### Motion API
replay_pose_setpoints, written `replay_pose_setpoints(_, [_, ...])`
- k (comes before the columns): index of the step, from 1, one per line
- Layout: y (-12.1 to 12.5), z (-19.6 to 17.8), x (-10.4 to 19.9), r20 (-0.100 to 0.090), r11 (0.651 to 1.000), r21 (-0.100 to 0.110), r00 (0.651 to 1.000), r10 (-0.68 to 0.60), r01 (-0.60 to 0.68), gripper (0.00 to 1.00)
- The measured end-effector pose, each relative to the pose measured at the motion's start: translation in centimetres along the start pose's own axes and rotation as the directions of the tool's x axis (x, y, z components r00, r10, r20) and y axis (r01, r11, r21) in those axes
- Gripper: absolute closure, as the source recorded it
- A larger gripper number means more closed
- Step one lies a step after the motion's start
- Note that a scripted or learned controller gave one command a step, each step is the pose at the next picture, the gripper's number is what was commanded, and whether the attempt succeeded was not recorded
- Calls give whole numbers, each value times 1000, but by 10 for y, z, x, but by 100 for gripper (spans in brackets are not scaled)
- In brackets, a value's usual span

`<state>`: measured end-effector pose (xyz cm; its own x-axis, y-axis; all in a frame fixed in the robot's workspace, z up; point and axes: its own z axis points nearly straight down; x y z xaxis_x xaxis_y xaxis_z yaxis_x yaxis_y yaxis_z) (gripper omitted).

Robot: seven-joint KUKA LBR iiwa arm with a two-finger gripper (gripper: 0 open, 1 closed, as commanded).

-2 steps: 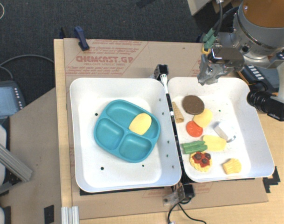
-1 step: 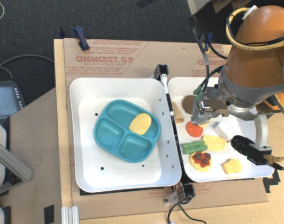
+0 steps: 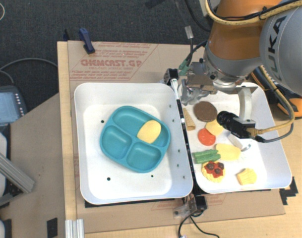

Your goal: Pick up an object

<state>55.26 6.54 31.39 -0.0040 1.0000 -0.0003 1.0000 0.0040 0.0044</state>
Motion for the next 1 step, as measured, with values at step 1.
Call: replay_pose_setpoints(1, [-61,34,112,-4,1000,13,1000,-10,10,100])
